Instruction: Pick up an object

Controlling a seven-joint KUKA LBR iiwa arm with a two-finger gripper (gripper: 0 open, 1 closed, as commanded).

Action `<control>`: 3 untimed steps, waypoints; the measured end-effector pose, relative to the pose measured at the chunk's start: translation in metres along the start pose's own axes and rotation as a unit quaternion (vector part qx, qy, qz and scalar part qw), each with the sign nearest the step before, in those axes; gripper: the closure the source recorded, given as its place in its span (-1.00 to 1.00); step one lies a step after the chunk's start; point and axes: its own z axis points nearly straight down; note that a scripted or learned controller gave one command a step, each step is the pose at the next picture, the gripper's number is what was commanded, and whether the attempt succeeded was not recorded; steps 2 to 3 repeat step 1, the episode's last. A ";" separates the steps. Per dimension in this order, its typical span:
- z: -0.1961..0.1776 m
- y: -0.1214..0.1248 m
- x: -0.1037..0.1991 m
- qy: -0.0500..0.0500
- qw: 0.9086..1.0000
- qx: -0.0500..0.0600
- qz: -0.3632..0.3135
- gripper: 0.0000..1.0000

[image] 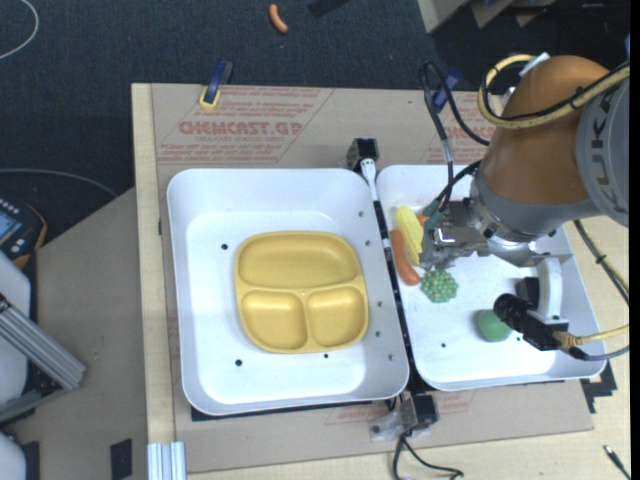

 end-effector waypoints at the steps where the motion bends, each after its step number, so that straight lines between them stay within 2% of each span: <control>1: 0.020 -0.004 -0.006 0.000 1.000 0.004 0.002 1.00; 3: 0.020 -0.004 -0.006 0.000 1.000 0.004 0.002 1.00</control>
